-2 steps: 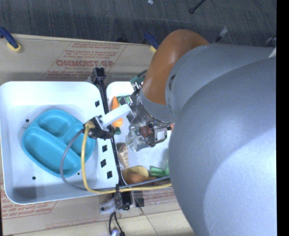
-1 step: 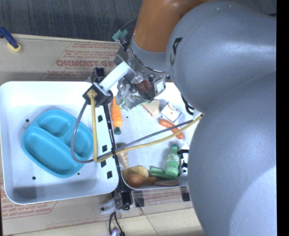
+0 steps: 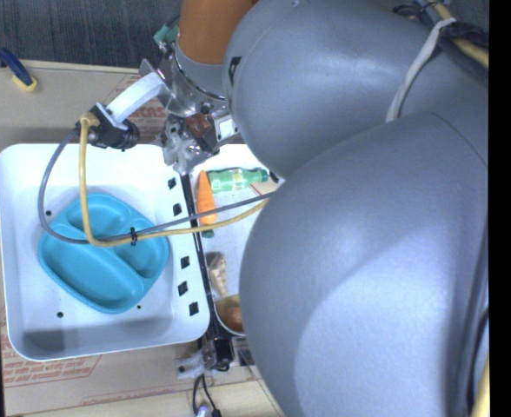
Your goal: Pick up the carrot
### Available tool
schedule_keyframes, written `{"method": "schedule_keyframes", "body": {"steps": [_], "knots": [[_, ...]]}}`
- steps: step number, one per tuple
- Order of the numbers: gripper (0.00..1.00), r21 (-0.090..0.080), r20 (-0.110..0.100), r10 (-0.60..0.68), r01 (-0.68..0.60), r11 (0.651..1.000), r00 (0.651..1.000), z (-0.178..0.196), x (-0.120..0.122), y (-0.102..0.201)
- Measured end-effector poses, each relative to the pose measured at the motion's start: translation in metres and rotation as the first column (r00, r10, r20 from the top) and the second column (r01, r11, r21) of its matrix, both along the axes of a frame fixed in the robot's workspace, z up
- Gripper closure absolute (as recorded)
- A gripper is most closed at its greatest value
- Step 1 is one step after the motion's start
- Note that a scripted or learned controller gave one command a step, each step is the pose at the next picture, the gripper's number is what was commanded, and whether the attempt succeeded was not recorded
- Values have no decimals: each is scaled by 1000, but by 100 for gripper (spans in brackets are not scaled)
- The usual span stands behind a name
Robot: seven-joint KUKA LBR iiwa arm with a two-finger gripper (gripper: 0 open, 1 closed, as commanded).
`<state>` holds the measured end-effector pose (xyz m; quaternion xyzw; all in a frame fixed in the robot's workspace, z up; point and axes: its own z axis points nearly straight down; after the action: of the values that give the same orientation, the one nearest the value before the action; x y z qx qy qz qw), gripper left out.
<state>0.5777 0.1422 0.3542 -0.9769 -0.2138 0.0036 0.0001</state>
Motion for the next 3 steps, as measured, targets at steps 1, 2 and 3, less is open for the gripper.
{"method": "schedule_keyframes", "body": {"steps": [1,2,3], "knots": [[100,-4,-5,-147,147,989,989,-77,-25,79],[100,-3,-9,-74,74,997,997,-155,25,5],[0,3,-7,-69,69,998,998,-153,26,9]]}}
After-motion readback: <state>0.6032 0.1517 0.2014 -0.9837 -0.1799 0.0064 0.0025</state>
